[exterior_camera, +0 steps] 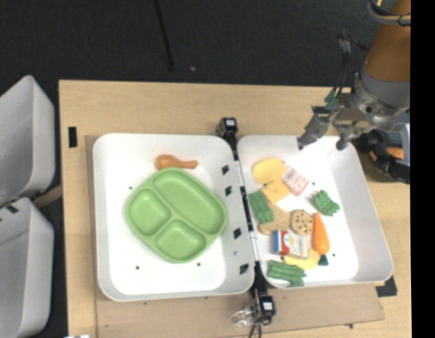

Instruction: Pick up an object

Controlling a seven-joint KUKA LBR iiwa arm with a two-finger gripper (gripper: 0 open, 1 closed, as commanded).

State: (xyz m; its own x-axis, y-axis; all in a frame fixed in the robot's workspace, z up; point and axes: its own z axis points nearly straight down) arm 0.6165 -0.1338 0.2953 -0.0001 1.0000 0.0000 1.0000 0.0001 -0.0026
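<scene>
End effector (322, 134) hangs over the far edge of the right bin (365, 210), fingers spread apart, nothing between them. Toy food sits clustered in that bin, nearer than the end effector: yellow piece (268, 169), carrot (320, 235), green bits. Left of that bin: green divided plate (177, 215) in the left bin (108, 259).

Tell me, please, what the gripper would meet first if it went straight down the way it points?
Probably the bare floor of the right bin near its back edge; the gripper hangs above it, though depth is unclear.
</scene>
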